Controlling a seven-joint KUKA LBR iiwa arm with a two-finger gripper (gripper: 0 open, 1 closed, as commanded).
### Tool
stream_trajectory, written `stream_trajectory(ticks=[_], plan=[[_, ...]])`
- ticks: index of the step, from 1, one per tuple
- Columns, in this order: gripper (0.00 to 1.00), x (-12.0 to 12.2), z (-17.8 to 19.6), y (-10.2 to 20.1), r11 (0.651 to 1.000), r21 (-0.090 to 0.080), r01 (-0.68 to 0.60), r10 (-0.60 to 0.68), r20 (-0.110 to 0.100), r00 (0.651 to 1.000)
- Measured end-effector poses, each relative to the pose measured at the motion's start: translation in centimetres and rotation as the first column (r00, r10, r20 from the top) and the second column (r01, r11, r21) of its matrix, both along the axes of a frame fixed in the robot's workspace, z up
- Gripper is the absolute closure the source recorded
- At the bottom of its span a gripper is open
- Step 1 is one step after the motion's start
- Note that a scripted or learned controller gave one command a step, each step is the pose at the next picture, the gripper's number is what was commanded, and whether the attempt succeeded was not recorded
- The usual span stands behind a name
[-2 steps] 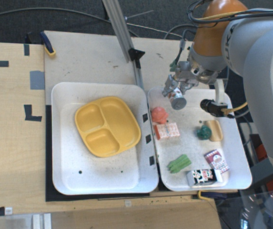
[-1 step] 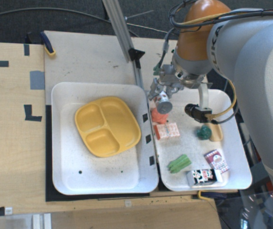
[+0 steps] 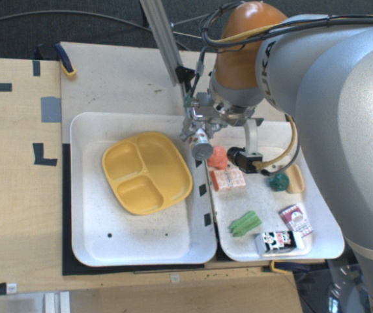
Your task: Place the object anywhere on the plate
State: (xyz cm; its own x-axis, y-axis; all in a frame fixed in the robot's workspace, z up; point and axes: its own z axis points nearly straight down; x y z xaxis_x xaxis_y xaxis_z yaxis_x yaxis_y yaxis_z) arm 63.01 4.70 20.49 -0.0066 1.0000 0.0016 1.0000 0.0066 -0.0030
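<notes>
1. Yellow plate (image 3: 147,172) lies in the left bin (image 3: 85,194).
2. Gripper (image 3: 198,137) hangs just right of the plate; I cannot tell its state.
3. Pink object (image 3: 218,158) right of the plate, partly hidden.

– Plate? 
– Yellow plate (image 3: 147,172), three compartments, lay flat in my left bin, turned at an angle.

– Object? 
– Could not tell which item was the object; nothing lay on the plate itself.
</notes>
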Motion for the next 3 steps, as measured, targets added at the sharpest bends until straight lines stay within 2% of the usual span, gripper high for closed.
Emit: stream_trajectory(ticks=[1,2,3], plan=[[1.0,-1.7,1.0,4.9,1.0,0.001,0.0,0.0,0.0,1.0],[1.0,-1.8,0.6,10.1,1.0,0.0,-0.001,0.001,0.001,1.0],[1.0,-1.9,2.8,15.8,1.0,0.001,-0.001,0.001,0.003,1.0]])
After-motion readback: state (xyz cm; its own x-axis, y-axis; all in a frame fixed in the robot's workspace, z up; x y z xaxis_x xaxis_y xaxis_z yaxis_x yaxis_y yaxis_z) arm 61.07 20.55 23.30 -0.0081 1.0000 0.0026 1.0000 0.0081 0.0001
